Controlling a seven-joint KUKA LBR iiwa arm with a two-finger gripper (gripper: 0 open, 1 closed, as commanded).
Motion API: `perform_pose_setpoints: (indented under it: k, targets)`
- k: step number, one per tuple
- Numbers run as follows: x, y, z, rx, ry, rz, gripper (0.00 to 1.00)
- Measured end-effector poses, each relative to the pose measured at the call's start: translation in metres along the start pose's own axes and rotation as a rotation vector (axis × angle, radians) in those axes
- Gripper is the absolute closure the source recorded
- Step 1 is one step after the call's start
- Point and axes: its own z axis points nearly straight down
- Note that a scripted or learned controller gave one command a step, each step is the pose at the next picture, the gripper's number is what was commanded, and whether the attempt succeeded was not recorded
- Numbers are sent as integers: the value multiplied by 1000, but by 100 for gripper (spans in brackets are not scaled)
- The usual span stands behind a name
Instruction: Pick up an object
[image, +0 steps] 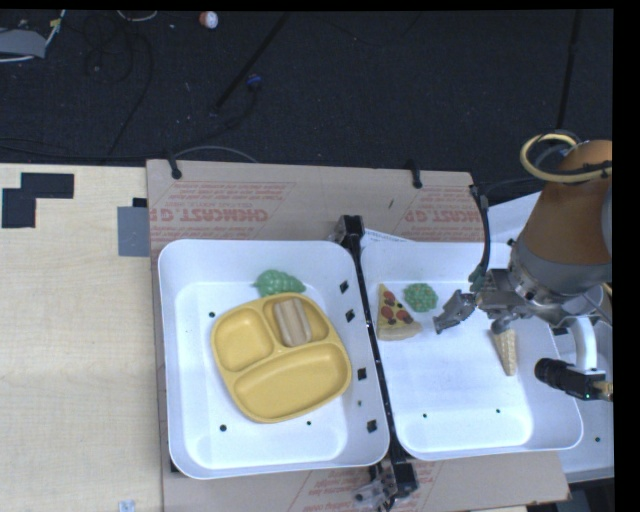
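In the right bin (470, 425) lie a toy pizza slice (395, 313), a small green broccoli piece (421, 296) and a tan ice-cream cone (507, 351). My gripper (475, 315) hangs low over the bin's upper right part, between the broccoli and the cone. It is open: one dark finger (450, 313) points left toward the pizza and broccoli, and the other finger sits just above the cone's wide end. Nothing is between them. The grey wrist and orange band rise to the right.
The left bin (190, 400) holds a yellow divided plate (282, 362) with a brown hot-dog bun (291, 322) in its upper right compartment. A green leafy piece (278, 282) lies beside the plate's top edge. A black divider (365, 340) separates the bins.
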Motion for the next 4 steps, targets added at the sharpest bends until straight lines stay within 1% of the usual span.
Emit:
perform_pose_setpoints:
  k: [1,2,3,4]
  targets:
    - [0,3,-7,-14,-2,-2,0]
    - [-5,11,43,-8,-1,-2,0]
    - [-14,8,92,-7,0,-1,0]
    - [-14,8,115,-10,-1,-1,0]
